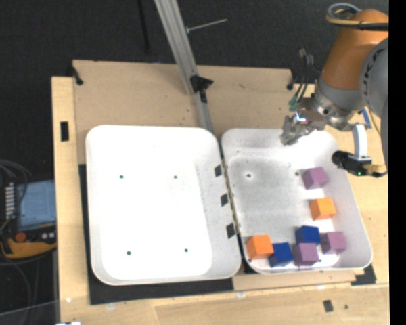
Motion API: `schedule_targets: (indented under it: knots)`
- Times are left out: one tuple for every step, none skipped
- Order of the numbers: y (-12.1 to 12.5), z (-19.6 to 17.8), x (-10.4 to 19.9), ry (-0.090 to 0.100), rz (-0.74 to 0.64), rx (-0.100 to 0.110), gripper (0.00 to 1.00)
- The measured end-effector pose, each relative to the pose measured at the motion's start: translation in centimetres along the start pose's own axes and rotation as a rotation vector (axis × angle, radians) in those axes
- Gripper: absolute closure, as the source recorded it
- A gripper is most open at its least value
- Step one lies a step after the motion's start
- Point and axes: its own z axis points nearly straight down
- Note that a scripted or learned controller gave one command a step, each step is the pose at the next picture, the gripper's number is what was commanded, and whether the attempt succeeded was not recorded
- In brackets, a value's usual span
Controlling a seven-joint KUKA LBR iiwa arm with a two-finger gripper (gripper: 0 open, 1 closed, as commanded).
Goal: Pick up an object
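Note:
The right bin holds several small cubes. A purple cube lies toward its right side, with an orange cube just below it. Along the front edge sit another orange cube, two blue cubes and two purple cubes. My gripper hangs over the bin's far right corner, above and left of the upper purple cube. Nothing shows between its fingers.
The left bin lies beside the right one, joined by clips. A slanted metal post rises behind the bins. A black cable fitting sticks out at the right bin's right rim.

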Motion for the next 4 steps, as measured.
schedule_targets:
  knots:
    - [0.1,-3.7,-0.2,0.000,-0.001,0.000,1.00]
    - [0.0,-3.2,4.2,0.001,0.000,0.006,1.00]
    - [-0.8,-3.4,8.7,0.002,-0.001,0.006,1.00]
    - [-0.9,-3.0,14.8,0.003,-0.002,0.008,1.00]
